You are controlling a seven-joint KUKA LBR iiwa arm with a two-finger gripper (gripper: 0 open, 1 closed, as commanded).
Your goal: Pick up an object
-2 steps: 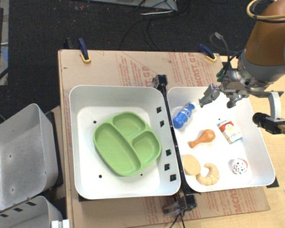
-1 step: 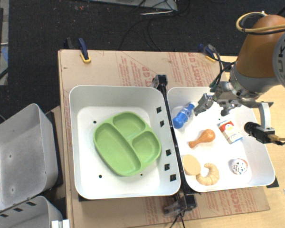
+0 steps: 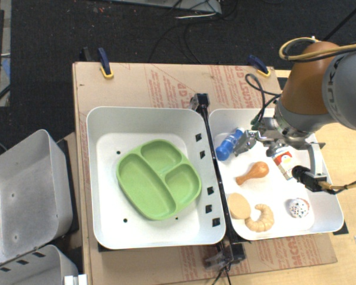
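My gripper hangs over the back of the right bin, just right of a blue bottle-like object lying near the divider. A small white and red bottle lies right below the wrist, partly hidden by it. An orange-brown toy drumstick lies in the middle of the bin. Toward the front lie a tan round biscuit, a curled pale croissant-like piece and a white speckled ball. Nothing can be seen held in the gripper.
The left bin holds a green divided plate. A black divider with clips runs between the bins. Grey plastic tubs stand off the bench at the left. Blue and yellow clamps hold the board's back edge.
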